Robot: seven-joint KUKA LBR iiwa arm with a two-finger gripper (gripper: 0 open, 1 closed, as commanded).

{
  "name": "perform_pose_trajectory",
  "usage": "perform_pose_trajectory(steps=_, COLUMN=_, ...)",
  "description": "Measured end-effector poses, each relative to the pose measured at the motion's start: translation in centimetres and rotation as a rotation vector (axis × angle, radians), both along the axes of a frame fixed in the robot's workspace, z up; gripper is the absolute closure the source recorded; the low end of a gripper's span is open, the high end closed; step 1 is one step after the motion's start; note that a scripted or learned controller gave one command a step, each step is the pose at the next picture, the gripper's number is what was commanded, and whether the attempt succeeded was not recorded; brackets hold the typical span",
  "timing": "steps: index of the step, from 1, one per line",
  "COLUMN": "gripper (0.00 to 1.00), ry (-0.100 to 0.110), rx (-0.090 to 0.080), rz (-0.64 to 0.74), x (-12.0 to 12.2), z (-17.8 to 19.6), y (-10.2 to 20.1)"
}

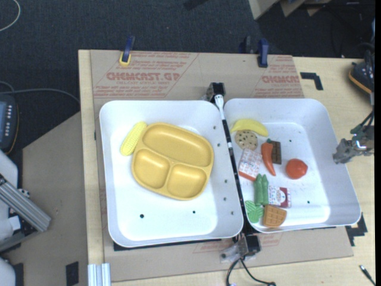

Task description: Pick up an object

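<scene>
Right now the gripper [349, 149] sits just outside the right bin's [315, 115] far right rim, low against the bench, and at this size I cannot tell whether it is open or closed; nothing is visibly in its grasp. No object has been chosen yet, so the pick looks barely begun.

The candidates crowd the side of the right bin away from the gripper: a banana [250, 126] at the top, a cookie [245, 139] just below it, a flat packet [249, 164], a carrot [269, 157], a green pod [261, 189] and a waffle [274, 215] at the bottom edge. Only the tomato [296, 168] lies apart, nearer the bin's middle.

My worry is threefold. Coming in low, the gripper could catch the bin's rim and shove the bin. In the crowded strip, closing on one toy would likely nudge or pinch a neighbour. The tomato is round and will probably roll away if gripped off-centre, while the packet is too flat to give much purchase
</scene>
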State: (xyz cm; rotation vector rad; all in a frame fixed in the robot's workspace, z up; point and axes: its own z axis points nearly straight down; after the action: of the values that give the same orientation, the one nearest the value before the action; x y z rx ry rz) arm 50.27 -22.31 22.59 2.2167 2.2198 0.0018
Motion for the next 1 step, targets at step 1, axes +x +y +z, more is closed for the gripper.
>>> perform_pose_trajectory(steps=1, gripper=1.00, ry=0.005, rx=0.005, rz=0.004, x=0.06, z=0.04, y=5.24)
